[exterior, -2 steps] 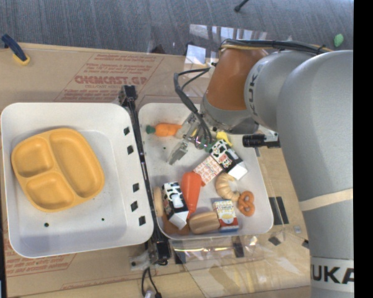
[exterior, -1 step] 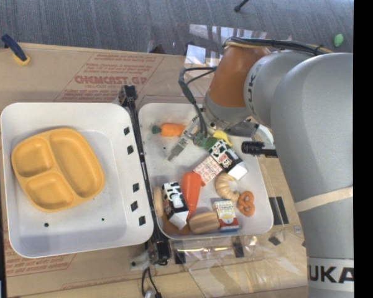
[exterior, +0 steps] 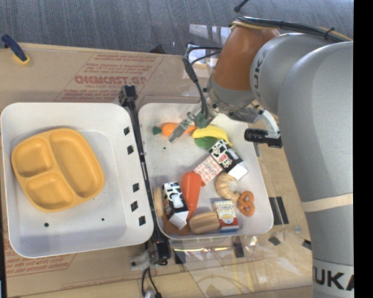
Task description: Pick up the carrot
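Note:
A small orange carrot [exterior: 168, 129] with a green top lies at the back left of the right bin [exterior: 148, 166]. My gripper [exterior: 183, 128] is down at the carrot's right end, its grey tip lying across the orange body. The arm's orange band [exterior: 239, 54] rises just behind it. A larger orange-red cone-shaped piece [exterior: 191, 191] lies further forward in the same bin.
Right of the gripper are a yellow banana [exterior: 211, 133] and a green piece [exterior: 205, 143]. Cow-patterned cartons [exterior: 221, 153], a croissant [exterior: 225, 184], a pretzel [exterior: 245, 202] and a bun [exterior: 204, 222] crowd the bin's front. The left bin [exterior: 12, 228] holds a yellow divided plate [exterior: 57, 166].

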Action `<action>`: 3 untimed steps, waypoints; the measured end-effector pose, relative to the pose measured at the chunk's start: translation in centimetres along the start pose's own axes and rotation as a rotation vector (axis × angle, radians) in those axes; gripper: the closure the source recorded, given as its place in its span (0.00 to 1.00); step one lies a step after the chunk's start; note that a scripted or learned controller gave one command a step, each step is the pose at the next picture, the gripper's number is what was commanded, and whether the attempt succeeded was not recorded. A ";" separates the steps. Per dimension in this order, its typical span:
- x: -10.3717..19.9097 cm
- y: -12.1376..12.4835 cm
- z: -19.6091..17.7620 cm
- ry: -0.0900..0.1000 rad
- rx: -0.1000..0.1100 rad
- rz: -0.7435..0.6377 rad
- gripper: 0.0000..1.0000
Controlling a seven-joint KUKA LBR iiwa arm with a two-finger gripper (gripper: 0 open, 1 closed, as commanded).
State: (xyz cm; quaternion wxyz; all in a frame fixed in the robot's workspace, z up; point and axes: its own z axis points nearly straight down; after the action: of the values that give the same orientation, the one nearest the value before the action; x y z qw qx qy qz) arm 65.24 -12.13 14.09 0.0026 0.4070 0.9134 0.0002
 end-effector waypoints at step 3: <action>-2.1 -1.4 4.9 0.005 0.008 0.777 0.00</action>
State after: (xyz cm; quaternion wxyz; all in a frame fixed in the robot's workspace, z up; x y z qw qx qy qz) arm 65.64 -14.60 9.21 -0.0016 0.7228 0.6911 -0.0012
